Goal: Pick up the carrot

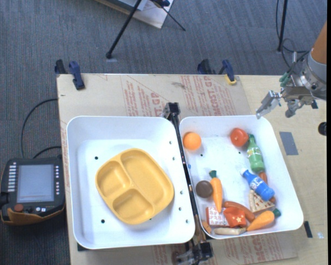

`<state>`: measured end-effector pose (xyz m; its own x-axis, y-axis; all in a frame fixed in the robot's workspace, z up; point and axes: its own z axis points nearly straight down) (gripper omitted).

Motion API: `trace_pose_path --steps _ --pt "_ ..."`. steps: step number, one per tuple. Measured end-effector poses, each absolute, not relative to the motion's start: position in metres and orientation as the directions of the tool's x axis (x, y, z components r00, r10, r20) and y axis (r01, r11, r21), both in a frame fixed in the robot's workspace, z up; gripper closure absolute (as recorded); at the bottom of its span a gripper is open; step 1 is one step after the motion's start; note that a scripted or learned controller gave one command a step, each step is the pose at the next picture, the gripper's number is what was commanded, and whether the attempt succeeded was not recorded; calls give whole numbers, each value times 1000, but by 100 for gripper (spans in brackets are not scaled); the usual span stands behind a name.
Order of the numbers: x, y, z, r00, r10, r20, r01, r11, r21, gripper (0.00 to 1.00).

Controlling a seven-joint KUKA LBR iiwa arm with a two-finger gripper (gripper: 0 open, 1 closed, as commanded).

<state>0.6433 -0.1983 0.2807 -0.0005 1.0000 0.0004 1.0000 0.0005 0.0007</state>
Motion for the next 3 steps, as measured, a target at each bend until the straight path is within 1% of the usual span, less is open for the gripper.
trace_pose_path --steps 1,2,3 --pt "540 -135 178 -43 999 3 999 43 -5 0" --pt "488 -82 87 81 997 1 997 -81 -4 0" --pt "488 -83 97 87 996 2 996 -87 -3 100"
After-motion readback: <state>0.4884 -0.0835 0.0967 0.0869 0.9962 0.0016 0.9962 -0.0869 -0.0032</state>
